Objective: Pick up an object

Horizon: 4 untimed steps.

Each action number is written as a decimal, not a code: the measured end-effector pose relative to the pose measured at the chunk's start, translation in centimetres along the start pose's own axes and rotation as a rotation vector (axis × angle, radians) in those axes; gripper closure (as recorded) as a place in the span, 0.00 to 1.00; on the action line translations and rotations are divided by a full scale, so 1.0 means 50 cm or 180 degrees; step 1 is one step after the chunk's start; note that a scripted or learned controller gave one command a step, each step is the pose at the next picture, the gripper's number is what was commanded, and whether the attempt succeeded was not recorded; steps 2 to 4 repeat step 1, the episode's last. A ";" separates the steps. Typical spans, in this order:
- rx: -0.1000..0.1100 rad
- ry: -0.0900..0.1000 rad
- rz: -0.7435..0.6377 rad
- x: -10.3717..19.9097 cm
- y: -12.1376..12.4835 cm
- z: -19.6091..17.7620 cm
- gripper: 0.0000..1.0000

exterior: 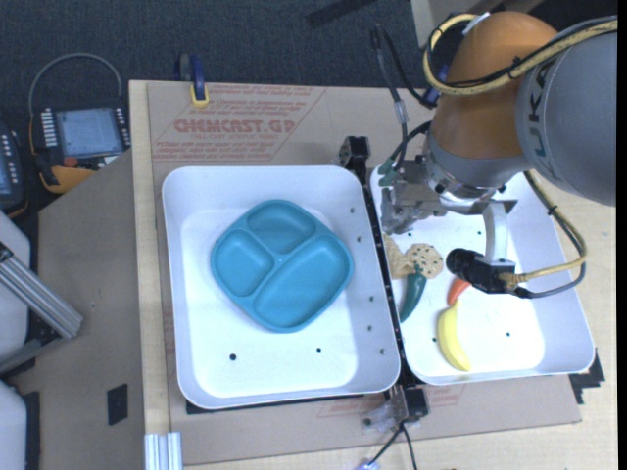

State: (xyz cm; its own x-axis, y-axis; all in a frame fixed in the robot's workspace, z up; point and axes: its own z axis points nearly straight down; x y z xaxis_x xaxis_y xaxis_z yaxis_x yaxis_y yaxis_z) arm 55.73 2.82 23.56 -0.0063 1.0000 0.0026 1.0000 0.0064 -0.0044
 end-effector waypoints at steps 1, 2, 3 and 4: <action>-0.0003 -0.0004 0.0006 0.087 -0.028 0.008 1.00; -0.0003 -0.0004 0.0006 0.087 -0.028 0.008 1.00; -0.0003 -0.0004 0.0006 0.087 -0.028 0.008 1.00; -0.0003 -0.0004 0.0006 0.087 -0.028 0.008 1.00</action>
